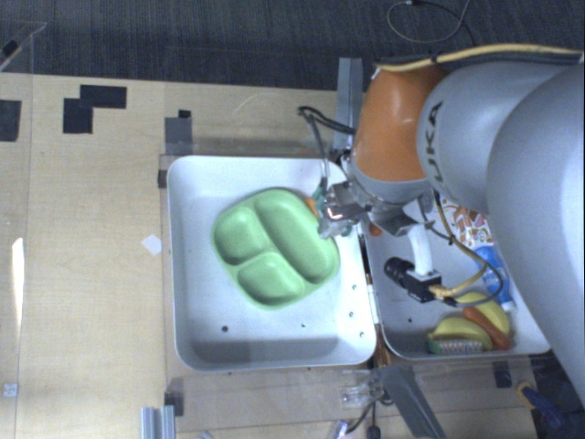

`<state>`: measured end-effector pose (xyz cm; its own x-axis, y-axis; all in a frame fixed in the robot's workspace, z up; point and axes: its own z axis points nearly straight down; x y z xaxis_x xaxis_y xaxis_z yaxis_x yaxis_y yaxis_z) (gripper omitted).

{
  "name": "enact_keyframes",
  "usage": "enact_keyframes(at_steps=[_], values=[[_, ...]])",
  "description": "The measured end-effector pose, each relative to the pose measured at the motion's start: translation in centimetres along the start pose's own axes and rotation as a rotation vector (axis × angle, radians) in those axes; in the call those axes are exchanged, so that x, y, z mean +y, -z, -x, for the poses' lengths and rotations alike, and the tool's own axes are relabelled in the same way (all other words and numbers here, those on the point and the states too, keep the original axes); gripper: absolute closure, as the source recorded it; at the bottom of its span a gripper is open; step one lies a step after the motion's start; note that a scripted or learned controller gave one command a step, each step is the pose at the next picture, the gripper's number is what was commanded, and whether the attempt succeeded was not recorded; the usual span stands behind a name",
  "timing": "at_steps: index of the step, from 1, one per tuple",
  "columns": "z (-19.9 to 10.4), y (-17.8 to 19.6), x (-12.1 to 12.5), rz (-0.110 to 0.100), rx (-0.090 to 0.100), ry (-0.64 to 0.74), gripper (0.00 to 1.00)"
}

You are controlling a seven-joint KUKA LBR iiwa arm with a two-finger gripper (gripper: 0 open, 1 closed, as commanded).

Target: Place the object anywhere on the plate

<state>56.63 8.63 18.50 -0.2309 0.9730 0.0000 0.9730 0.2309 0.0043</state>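
Camera view: the green plate (pixel 274 245) lies in the left bin (pixel 201 337). The big grey arm (pixel 512 135) hangs over the plate's right rim, and its claw (pixel 334 216) sits right there. I cannot tell how wide the claw is open, or if it has hold of anything. A small orange bit (pixel 313 205) peeks out just beside it, touching the plate's rim; that may be the thing to place. It looks little, so I think it is light and easy to drop. Best to pinch it across the middle. More toy food (pixel 471 327) lies in the right bin (pixel 402 327).
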Motion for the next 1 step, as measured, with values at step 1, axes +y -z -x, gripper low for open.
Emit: enact_keyframes(at_steps=[1], values=[[-5.04,-5.76,-1.74,0.005,0.002,-0.006,1.00]])
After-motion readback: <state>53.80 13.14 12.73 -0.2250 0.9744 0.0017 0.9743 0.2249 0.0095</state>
